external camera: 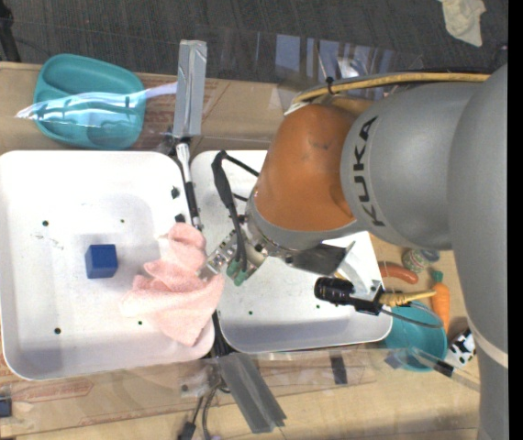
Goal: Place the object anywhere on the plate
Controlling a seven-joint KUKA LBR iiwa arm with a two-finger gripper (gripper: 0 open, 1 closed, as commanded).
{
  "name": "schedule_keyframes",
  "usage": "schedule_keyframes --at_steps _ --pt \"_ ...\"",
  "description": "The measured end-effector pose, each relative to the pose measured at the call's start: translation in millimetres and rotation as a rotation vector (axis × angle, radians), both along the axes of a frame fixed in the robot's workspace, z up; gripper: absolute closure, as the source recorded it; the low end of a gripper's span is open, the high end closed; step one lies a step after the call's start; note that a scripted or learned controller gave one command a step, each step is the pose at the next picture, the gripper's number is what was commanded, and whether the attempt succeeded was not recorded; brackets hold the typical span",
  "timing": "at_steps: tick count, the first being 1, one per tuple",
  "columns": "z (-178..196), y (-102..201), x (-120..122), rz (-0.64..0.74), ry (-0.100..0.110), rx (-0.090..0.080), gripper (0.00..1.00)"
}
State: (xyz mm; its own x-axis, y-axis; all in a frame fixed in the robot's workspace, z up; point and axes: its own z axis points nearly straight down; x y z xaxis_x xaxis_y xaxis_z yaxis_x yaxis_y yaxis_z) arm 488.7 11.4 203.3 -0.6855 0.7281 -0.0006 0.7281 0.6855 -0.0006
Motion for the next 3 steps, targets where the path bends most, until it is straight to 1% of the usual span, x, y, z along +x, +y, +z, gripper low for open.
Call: schedule_keyframes --at_steps 1,2,3 --pt "21 -54 33 -0.049 -0.002 0.001 1.00" --pt "75 14 59 -0.233 0.000 0.000 1.00" --pt "33 86 47 -0.476 0.006 -0.001 1.00"
